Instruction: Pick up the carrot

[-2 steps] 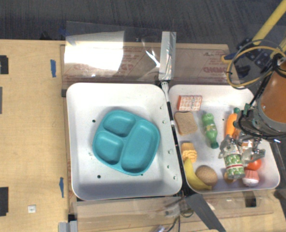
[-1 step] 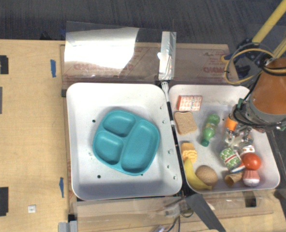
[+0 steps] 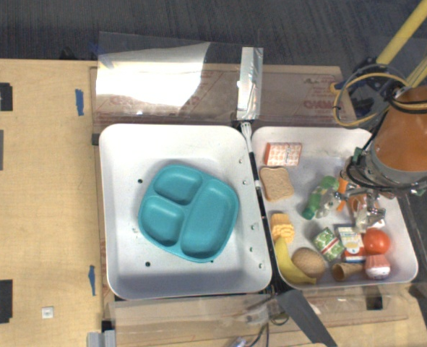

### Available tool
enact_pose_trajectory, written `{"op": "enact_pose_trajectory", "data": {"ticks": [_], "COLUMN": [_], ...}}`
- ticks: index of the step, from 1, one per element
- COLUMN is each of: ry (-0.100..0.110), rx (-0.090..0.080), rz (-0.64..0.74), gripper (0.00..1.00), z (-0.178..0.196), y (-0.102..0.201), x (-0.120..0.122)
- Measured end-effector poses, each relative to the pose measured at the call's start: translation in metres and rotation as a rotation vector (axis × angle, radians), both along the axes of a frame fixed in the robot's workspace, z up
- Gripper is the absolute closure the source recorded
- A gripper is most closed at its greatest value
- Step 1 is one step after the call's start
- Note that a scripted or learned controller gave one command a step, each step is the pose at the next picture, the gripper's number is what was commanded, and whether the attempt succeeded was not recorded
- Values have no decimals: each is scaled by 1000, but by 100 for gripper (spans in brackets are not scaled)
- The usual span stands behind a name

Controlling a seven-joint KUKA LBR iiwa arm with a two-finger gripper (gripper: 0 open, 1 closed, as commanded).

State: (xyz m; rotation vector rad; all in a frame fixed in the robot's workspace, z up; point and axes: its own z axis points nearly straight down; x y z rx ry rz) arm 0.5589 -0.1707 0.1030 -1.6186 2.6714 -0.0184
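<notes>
The arm reaches in from the right, its orange band (image 3: 408, 139) hanging over the right-hand white bin (image 3: 404, 277). Below the band the gripper (image 3: 367, 212) sits low among the toy foods in the right half of that bin. Its metal parts blur into the clutter, so I cannot tell whether it is spread or pressed together, nor whether it pinches anything

The carrot (image 3: 343, 202) appears as a small orange piece just left of the gripper, near the middle of the right bin, with the wrist partly covering it. Whether the two touch is unclear. A green bottle-shaped item (image 3: 317, 202) lies just to the carrot's left

Other things crowd the same bin:
- a pink box (image 3: 282, 154) at the far left corner, with a slice of bread (image 3: 277, 184) just in front of it
- a banana (image 3: 286, 262) along the left wall, with a potato (image 3: 309, 261) touching it on its right
- a green carton (image 3: 329, 243) near the middle, in front of the carrot
- a red tomato (image 3: 376, 242) just in front of the gripper

The left white bin (image 3: 119, 266) holds a teal divided plate (image 3: 189, 212), lying flat and turned at an angle, well apart from the arm
</notes>
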Motion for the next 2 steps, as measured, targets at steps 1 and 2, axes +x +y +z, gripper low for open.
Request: {"op": "enact_pose_trajectory", "data": {"ticks": [1,2], "ry": [6,11], "rx": [-5,10], "rz": [-43,21], "gripper": [0,0], "z": [-6,-7], "y": [2,-2], "x": [10,28]}}
